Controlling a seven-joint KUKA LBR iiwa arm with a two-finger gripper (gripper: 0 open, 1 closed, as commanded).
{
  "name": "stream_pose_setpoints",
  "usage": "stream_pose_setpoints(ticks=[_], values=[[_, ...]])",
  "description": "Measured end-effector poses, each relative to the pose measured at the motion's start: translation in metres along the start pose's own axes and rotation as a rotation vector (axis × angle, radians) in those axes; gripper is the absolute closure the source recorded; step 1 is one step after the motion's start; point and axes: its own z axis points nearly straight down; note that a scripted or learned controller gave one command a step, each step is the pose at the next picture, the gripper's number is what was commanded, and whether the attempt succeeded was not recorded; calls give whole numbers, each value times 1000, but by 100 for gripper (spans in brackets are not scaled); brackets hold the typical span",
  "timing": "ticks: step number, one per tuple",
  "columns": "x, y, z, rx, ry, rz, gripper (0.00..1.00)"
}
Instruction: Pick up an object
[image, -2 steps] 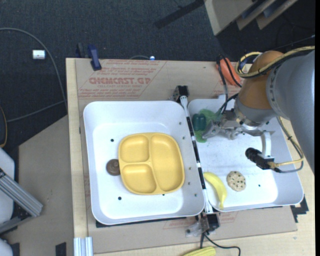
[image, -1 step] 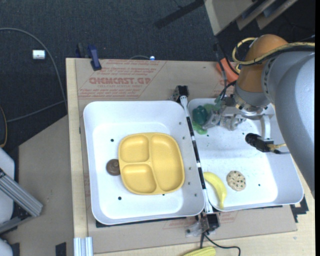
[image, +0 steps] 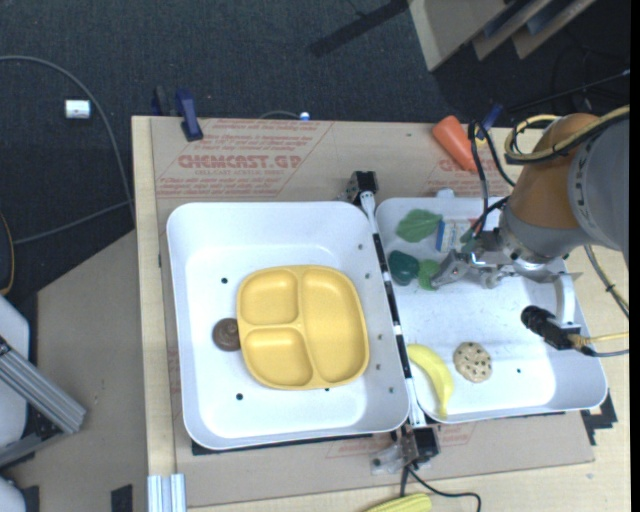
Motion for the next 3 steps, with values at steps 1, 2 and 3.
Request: stream_pose_setpoints(ticks=[1, 2, 3], values=[[41, 68, 0, 4, -1, 1, 0], [40, 68, -11, 5, -4, 0, 100], [40, 69, -21, 2, -6, -2, 100]])
